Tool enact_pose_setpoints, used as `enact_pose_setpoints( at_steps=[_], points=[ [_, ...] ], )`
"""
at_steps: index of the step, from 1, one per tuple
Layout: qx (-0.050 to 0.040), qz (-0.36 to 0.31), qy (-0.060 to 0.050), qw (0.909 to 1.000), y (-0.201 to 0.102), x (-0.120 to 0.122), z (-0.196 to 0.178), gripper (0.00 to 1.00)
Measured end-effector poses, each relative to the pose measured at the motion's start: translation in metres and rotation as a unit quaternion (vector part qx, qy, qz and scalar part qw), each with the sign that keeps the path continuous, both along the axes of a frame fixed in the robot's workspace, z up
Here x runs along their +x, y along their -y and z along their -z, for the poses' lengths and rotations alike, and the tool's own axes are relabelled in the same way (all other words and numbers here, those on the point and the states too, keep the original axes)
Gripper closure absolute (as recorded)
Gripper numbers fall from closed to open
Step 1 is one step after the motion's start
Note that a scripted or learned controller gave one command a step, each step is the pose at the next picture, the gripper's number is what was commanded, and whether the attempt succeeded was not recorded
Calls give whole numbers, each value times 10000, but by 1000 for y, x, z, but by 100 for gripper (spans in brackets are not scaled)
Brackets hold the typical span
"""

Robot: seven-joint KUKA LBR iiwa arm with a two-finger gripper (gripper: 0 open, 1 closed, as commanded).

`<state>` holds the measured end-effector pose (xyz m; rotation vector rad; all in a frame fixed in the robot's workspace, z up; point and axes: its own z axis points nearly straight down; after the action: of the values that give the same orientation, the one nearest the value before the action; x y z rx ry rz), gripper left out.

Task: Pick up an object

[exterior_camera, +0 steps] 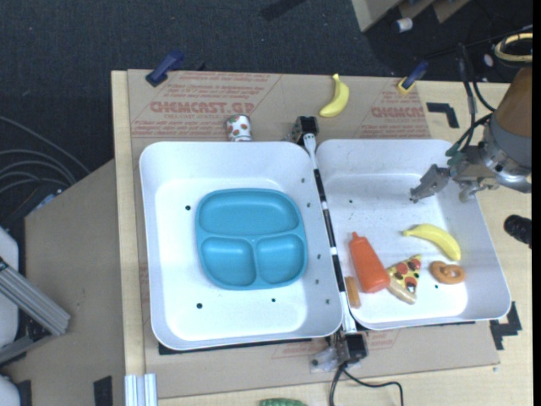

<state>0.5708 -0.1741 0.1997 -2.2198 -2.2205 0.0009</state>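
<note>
Yellow banana (434, 240) is the nearest pick, low in the right bin (380, 163).
End effector (445, 183) hangs above it, fingers apart, nothing between them; probably staged for descent. Ketchup bottle (368, 263), pizza slice (407, 277), donut (447, 272) cluster near the front wall.

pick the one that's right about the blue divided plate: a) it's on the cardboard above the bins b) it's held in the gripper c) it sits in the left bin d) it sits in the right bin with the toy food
c: the blue divided plate lies flat in the left bin, while the toy food sits in the right bin.
</note>
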Motion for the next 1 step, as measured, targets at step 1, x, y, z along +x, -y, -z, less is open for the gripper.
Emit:
enact_pose_setpoints(
  at_steps=[1],
  points=[
    [-7, -4, 7, 10000, 24, 84, 116, 0]
  ],
)
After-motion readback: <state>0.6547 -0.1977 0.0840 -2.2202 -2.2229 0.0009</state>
